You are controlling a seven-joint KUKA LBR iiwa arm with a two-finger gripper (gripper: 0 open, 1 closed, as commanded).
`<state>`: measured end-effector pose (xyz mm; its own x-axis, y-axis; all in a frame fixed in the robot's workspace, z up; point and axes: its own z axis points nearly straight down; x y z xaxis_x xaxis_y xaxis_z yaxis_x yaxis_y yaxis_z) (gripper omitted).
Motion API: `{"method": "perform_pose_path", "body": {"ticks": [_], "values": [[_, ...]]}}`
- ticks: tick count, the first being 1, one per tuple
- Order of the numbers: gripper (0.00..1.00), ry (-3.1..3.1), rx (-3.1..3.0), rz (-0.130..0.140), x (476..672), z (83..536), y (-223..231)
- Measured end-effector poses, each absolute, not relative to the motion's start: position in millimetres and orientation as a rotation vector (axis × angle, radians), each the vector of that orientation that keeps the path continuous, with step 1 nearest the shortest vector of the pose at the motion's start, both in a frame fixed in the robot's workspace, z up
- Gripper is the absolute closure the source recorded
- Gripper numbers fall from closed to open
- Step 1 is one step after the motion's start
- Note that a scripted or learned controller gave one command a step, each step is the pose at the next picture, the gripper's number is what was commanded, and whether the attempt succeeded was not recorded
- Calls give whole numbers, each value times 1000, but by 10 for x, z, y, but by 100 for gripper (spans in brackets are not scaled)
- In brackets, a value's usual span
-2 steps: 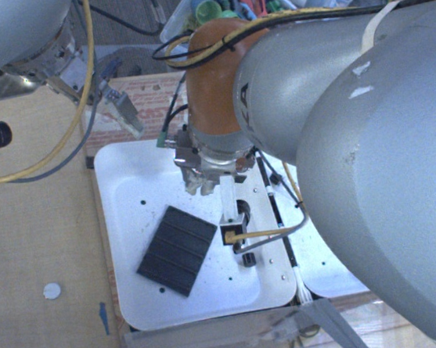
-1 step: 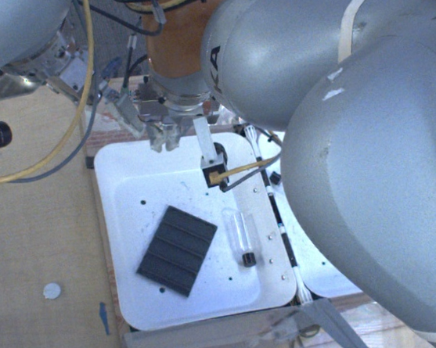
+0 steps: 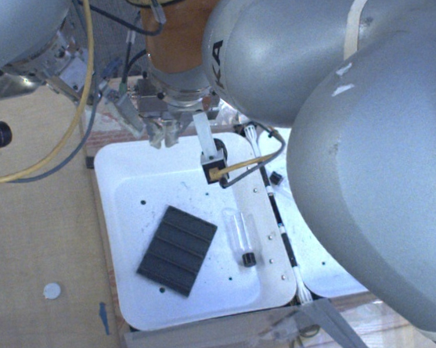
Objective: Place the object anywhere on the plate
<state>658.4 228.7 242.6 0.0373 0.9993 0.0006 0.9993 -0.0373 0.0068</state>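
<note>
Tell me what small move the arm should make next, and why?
Probably lower the gripper toward the clear tube. The gripper hangs over the far edge of the left bin, while the tube lies loose on the bin floor beside the dark ridged plate, not on it. Something must be picked up first.

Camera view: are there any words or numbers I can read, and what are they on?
No text can be read.
Arm: a dark mark beside the orange band, cut off, unreadable.
Black ridged block in the bin: no writing.
Clear tube: no label.
</note>
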Motion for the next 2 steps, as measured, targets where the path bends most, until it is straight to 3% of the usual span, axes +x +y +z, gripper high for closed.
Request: {"method": "perform_pose_path", "body": {"ticks": [2], "values": [[100,2179,2249,15,6586,2625,2324]]}}
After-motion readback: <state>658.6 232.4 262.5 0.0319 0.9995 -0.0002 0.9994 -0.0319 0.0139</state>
